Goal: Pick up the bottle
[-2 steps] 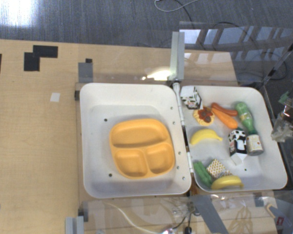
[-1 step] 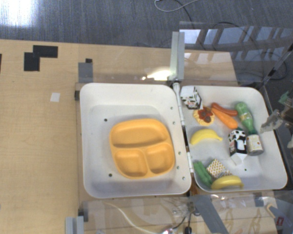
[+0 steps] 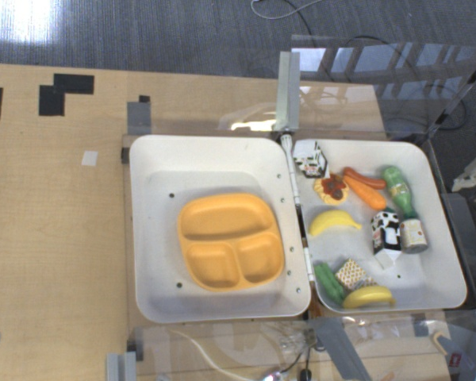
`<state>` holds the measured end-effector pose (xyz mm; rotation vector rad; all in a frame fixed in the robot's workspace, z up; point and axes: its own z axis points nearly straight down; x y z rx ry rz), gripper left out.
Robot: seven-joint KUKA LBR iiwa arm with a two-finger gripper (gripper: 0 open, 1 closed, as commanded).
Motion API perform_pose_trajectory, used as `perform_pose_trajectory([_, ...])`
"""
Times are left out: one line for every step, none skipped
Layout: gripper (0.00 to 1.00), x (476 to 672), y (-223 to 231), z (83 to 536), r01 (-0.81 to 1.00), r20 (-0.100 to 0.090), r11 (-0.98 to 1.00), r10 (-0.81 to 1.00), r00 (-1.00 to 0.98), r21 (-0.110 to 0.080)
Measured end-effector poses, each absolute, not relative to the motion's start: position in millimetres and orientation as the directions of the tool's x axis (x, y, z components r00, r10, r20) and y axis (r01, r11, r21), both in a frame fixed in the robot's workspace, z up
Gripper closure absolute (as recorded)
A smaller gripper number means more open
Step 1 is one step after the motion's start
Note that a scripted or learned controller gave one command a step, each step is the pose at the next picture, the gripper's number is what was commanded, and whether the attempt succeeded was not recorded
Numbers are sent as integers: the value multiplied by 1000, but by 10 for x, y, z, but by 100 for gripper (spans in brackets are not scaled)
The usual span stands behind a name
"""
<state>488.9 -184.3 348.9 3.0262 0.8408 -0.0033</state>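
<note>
Jaw state could not be told. Left bin point(image 3: 155, 213) bore an orange divided tray point(image 3: 230, 240); right bin point(image 3: 430, 278) held the green bottle point(image 3: 398, 190) (lying near its right wall, just beside a carrot point(image 3: 366, 189)).

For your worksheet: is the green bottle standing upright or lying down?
Lying down: the green bottle shows its full length along the right bin's floor.

arm colours: cannot tell | shape: cannot tell | cables: cannot tell | markings: cannot tell
</note>
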Motion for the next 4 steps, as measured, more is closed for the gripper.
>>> perform_pose_trajectory([0,4890,-2058,4340,389,-2,-921,389,921,1])
perform_pose_trajectory([0,4890,-1996,4334,227,-3,-974,227,974,1])
perform_pose_trajectory([0,4891,-1913,3836,526,-3,-850,526,850,-1])
perform_pose_trajectory([0,4891,-2053,3435,244,-3,-970,244,970,-1])
